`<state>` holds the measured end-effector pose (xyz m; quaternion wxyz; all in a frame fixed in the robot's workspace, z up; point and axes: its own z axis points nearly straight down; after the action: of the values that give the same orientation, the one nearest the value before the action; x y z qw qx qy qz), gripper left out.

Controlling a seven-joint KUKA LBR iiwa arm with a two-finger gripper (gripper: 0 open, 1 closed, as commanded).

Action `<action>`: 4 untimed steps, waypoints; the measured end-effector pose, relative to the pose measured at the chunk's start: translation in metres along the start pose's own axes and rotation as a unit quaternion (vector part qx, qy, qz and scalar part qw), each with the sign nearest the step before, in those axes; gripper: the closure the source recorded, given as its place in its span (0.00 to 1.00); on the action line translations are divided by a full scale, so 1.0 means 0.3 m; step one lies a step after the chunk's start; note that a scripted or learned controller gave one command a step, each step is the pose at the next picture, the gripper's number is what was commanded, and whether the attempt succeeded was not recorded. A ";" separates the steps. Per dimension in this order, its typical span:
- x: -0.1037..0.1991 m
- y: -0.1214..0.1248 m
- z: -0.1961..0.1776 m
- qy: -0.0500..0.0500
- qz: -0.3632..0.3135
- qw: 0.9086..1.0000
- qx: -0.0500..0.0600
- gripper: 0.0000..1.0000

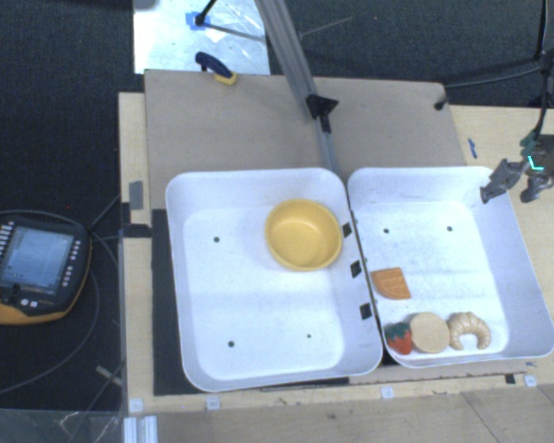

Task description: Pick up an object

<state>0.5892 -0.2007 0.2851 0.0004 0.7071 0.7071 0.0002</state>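
My gripper [509, 190] hangs over the far right corner of the right bin [499, 247], at the view's right edge. Its two dark fingers stand apart, open, with nothing between them. In the right bin lie an orange wedge [391, 282] near the left wall and, along the near wall, a small red fruit [400, 338], a round tan bun [430, 332] and a croissant [470, 329]. A yellow bowl [303, 233] sits upright in the far half of the left bin [212, 321]. All of them lie well away from the gripper.
A slanted metal pole [291, 53] ends at a black clamp just behind the bins. A blue and yellow clip [214, 65] lies on the board's far edge. A teach pendant [28, 266] rests on the floor at left.
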 end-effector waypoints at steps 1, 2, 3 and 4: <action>0.000 0.000 0.000 0.000 0.000 1.000 0.000 0.00; 0.019 0.024 0.158 0.000 -0.001 1.000 0.002 0.00; -0.011 0.034 0.323 0.000 0.000 1.000 0.002 0.00; -0.015 0.023 0.531 0.001 0.000 1.000 0.003 0.00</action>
<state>0.5963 -0.2053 0.1258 -0.0019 0.7071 0.7072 -0.0012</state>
